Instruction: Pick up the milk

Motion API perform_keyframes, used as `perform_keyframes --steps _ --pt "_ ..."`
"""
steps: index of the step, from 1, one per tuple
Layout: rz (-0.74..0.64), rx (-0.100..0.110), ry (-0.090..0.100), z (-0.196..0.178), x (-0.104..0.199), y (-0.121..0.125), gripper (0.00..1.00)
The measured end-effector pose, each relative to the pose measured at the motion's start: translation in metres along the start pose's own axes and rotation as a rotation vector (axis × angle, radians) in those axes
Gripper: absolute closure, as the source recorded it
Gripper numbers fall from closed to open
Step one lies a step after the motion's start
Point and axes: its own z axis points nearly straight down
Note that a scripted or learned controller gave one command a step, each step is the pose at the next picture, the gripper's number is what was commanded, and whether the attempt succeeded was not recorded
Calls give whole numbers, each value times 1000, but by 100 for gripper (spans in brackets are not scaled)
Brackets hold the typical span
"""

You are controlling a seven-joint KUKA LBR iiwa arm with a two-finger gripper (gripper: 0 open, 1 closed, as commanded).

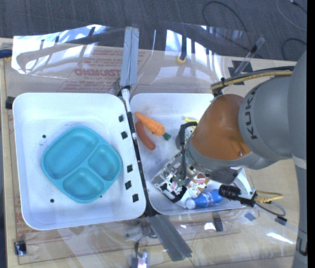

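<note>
The milk (198, 183), a small white carton with red print, lies near the front of the right bin (163, 102), partly hidden under the arm's wrist. My gripper (169, 181) hangs low in that bin, just left of the carton and close to the bin floor. Its tip shows as a dark and metallic cluster right beside the carton. I cannot make out whether it touches the milk. The grey arm with its orange band (218, 133) covers the right half of the bin.
A blue bottle with a white cap (206, 199) lies just in front of the milk. An orange carrot (150, 124) and a red sausage-like piece (146, 139) lie at the bin's back left. The left bin (29, 110) holds a blue divided plate (82, 163).
</note>
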Motion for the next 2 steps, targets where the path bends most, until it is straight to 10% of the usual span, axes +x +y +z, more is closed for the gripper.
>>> perform_keyframes --steps 2 --pt "-189 9 14 -131 38 27 100"
